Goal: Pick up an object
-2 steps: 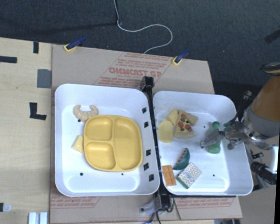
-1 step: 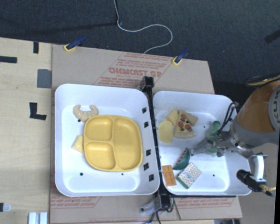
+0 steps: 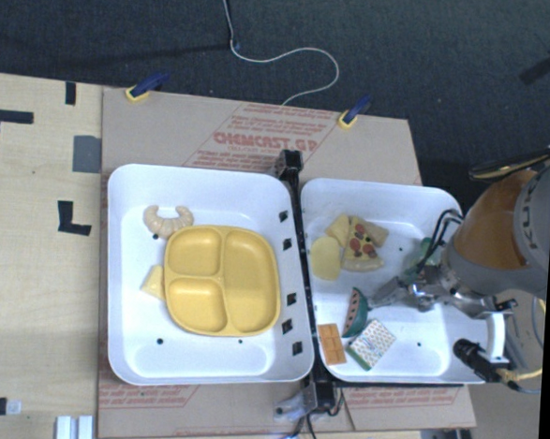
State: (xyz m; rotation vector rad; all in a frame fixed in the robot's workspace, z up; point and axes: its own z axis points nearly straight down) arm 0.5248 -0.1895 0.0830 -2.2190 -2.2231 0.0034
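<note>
The landmark here is the black divider (image 3: pixel 294 253) where the two white bins meet on the worktop (image 3: pixel 29 244).

Left of the divider, the left bin (image 3: pixel 121 344) holds a yellow sectioned plate (image 3: pixel 222 280) with three compartments, lying flat and taking up most of the floor. A pale curled piece like a shrimp or croissant (image 3: pixel 167 219) lies just beyond the plate's far-left corner, and a yellowish wedge (image 3: pixel 154 281) pokes out from under the plate's left edge.

Right of the divider, in the right bin (image 3: pixel 424 365), a pale yellow round piece (image 3: pixel 325 257) lies nearest the divider at mid-depth, touching a toy pizza slice (image 3: pixel 362 244) just to its right. Nearer the camera, close to the divider, an orange rectangular card (image 3: pixel 329 343) lies flat, with a watermelon slice (image 3: pixel 356 311) just beyond it and a speckled white packet with a green edge (image 3: pixel 371 344) beside that.

Farther right, the jaws (image 3: pixel 389 293) reach in low over the bin floor, the tip pointing toward the watermelon slice and just short of it. Nothing can be seen between them, and how far apart they stand cannot be told. Behind them the grey arm (image 3: pixel 478 266) with its orange band (image 3: pixel 496 220) fills the bin's right end.
</note>
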